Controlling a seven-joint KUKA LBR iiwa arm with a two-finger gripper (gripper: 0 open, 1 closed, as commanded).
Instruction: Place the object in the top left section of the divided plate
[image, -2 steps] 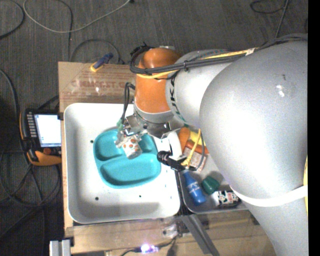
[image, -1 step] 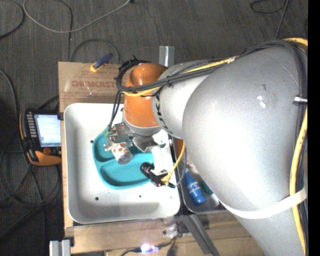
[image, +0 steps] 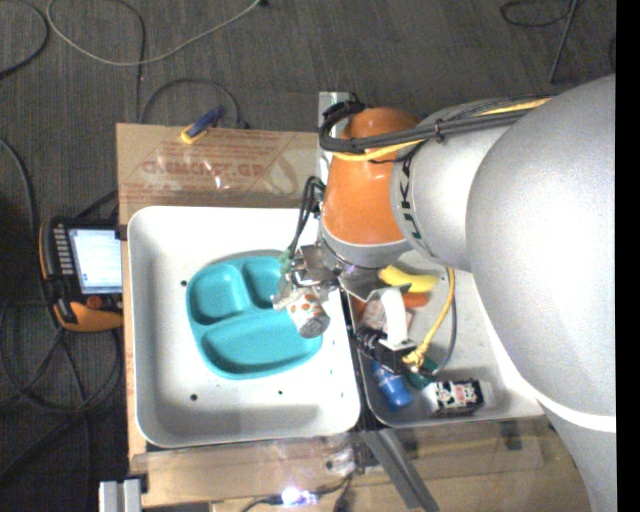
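- The right bin (image: 470, 350) holds a clutter of small things: a yellow piece (image: 408, 275) near the arm, a blue item (image: 392, 388) toward the front, and a small black-and-white box (image: 458, 395) beside it. A yellow cable (image: 438, 330) loops down across them.
- A handheld control pendant (image: 85, 270) with a lit screen and orange casing sits left of the bins, just beside the left bin's wall.
- A flat sheet of brown cardboard (image: 215, 165) lies behind the left bin, with a small blue-and-yellow tool (image: 202, 124) resting on its far edge.
- The grey arm (image: 540, 240) with its orange band (image: 365, 195) covers much of the right side and hides most of the right bin.
- The left bin (image: 160, 380) is shallow and white; the worktop beneath the bins shows as pale metal framing at the front. Around it is dark grey carpet with loose cables trailing across.
- The teal divided plate (image: 235, 315) lies in the left bin, toward its right side, with two small sections at the back and one large section in front.
- The hand (image: 300, 290) is over the plate's right edge. A small white-and-orange object (image: 308, 315) sits just under it, at the rim of the large section; whether it is gripped cannot be told.
- How far the hand is open cannot be told.
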